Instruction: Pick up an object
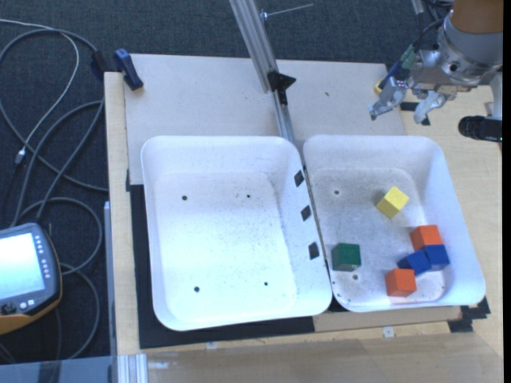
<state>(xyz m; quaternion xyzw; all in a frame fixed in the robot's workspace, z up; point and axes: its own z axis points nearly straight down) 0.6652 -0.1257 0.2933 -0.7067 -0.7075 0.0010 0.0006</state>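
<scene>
Dark carpet is surrounding a pale bench (200, 94) that is carrying two shallow white bins side by side. At the far right, the arm (477, 22) is reaching in, its gripper (405, 106) hanging over bare bench just beyond the right bin (451, 190), fingers spread apart and gripping nothing. Inside that bin a yellow block (392, 202) is lying mid-floor, a green block (346, 255) near the divider, and two orange blocks (425, 235) and a blue block (425, 258) are clustering in the near right corner

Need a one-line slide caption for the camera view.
Open gripper hovers above the right bin's far rim; inside lie a yellow cube, green cube, and clustered orange and blue blocks.
</scene>
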